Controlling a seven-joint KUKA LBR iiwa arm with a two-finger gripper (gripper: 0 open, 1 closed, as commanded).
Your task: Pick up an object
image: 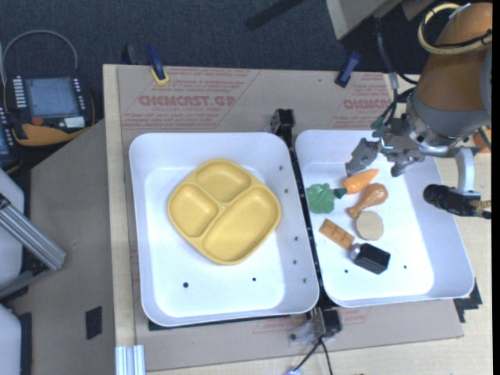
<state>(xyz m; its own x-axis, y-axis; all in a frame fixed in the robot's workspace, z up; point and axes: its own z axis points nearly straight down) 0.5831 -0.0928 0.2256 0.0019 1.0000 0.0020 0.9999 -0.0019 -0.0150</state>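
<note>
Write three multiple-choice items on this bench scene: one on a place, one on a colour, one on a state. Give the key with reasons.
1. Where is the divided plate?
A. left bin
B. right bin
C. on the cardboard

2. What colour is the carrot?
A. blue
B. orange
C. white

3. How does the plate lie?
A. upside down
B. on edge
C. flat, compartments up

Key:
1 A, it lies inside the left bin.
2 B, it is orange, beside the green toy in the right bin.
3 C, its three compartments face up.

The gripper is above the carrot.
</note>
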